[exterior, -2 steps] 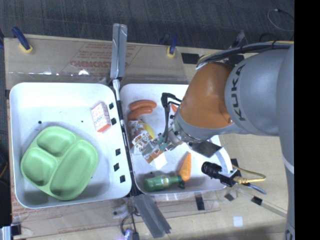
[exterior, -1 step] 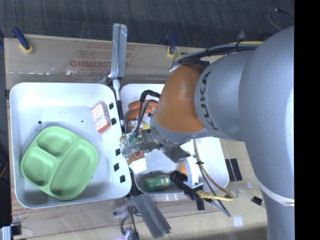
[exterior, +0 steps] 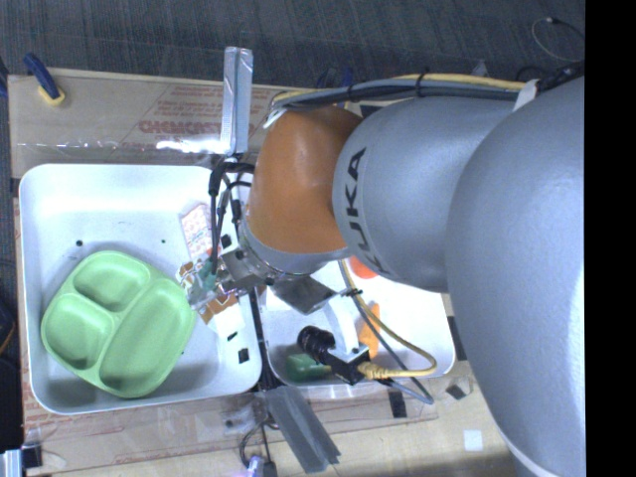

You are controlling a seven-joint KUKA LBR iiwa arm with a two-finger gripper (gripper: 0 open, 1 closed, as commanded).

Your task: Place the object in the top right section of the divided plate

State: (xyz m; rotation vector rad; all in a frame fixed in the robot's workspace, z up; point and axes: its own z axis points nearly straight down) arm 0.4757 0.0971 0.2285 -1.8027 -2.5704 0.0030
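**Just beside the plate: object at the rim, grip unclear**

There, in the left bin [exterior: 60,197], the green divided plate [exterior: 117,321] sat toward the lower left corner, with two small sections on its upper and left sides and one larger section on the right. The small green-and-brown object [exterior: 202,288] was just beside the plate's right rim and outside all three sections. The gripper [exterior: 224,266] hung close above and to the right of it, near the wall between the two bins. Whether the gripper was open or closed could not be told, nor whether it held the object, because the wrist covered that spot.

The grey arm [exterior: 417,197] spread over most of the right bin [exterior: 432,326], and its orange band [exterior: 298,187] stood above the wall between the bins. A printed packet [exterior: 194,225] lay in the left bin above the object, apart from the plate. In the right bin, a green item [exterior: 303,368] rested by the lower wall and an orange item [exterior: 368,326] lay nearby.
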